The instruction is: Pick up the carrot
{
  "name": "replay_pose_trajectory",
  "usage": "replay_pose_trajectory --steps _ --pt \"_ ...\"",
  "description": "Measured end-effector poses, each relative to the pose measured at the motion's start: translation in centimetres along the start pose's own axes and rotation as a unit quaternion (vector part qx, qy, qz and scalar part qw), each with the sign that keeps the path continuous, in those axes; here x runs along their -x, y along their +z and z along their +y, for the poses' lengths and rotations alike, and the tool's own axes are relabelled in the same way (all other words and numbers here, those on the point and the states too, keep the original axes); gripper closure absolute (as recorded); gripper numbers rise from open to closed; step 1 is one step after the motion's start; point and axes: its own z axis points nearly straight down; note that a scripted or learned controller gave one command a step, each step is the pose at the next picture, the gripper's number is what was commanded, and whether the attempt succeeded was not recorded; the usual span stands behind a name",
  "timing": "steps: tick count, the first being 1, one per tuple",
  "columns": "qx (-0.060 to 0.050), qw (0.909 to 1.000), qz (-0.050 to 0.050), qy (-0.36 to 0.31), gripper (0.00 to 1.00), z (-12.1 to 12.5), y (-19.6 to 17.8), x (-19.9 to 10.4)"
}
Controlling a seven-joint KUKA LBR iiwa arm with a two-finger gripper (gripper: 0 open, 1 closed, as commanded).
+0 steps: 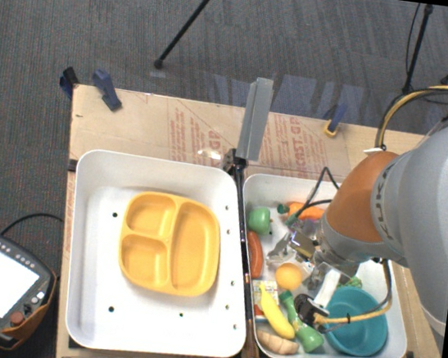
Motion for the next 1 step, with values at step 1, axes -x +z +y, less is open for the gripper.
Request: replay_pose_trajectory --steps 1 --pt "-0.002 1.0 0.0 0.003 1.0 0.04 -0.88 0.28"
